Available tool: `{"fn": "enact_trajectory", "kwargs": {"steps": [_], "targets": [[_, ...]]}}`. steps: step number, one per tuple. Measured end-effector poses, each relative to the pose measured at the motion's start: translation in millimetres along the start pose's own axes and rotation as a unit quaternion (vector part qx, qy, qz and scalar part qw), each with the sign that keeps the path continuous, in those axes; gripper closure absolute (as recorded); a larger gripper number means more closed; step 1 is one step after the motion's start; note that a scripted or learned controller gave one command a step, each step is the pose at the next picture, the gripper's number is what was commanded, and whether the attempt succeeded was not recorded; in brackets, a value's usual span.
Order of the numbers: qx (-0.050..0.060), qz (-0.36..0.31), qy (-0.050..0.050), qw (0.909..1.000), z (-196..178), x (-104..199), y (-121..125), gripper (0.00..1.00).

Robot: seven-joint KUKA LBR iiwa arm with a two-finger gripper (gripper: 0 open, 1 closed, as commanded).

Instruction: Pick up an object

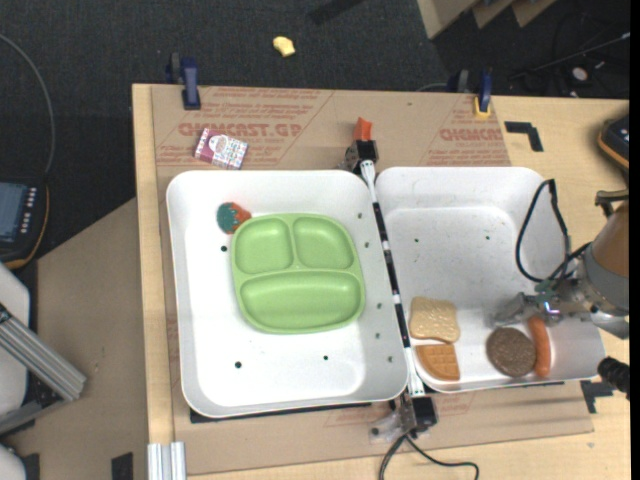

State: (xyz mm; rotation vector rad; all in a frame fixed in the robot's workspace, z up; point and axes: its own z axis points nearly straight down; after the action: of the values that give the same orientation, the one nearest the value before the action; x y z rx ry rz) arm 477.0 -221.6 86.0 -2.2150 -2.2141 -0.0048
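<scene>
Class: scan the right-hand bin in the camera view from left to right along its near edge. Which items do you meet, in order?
Pale cracker with the orange cracker just below it → round brown patty → orange sausage, which lies against the patty's right side.

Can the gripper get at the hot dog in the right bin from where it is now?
Probably yes. The gripper is right above the hot dog, with nothing over it; the brown patty lies close beside it and could crowd one side.

Grey arm (looped black cable)
</scene>
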Motion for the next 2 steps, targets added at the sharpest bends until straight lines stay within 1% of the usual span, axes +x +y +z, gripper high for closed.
{"fn": "enact_trajectory", "kwargs": {"steps": [1,2], "targets": [[-0.006,-0.005,-0.003,1.0000,1,7,126,0.00],[0.007,-0.002,0.005,1.0000,1,6,190,0.00]]}}
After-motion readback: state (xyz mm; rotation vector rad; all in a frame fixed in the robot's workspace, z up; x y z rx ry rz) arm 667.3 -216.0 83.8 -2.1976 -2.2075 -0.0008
